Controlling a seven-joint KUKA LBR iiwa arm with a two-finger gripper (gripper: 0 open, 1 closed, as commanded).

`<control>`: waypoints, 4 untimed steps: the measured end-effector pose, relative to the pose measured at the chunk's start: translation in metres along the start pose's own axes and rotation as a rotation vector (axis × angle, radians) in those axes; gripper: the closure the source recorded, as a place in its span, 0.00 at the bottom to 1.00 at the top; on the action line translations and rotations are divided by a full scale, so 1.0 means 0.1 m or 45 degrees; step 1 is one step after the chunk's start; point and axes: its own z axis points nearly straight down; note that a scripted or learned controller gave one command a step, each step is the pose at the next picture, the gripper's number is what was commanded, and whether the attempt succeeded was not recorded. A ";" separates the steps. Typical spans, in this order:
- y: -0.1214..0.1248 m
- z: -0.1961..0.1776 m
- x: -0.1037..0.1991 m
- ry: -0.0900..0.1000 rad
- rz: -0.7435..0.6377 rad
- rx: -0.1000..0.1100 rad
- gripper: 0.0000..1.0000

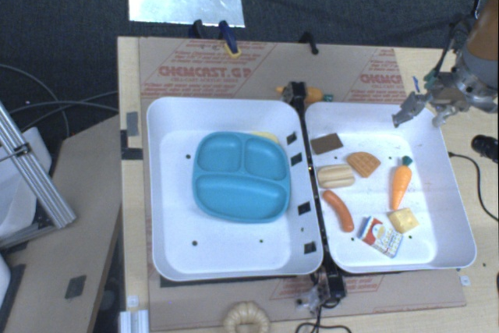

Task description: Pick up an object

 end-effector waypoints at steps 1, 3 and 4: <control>0.03 -0.08 0.00 -0.003 -0.003 -0.015 0.00; 0.03 1.04 -0.08 -0.002 -0.001 -0.008 0.00; 0.04 1.35 -0.07 -0.004 -0.003 -0.014 0.00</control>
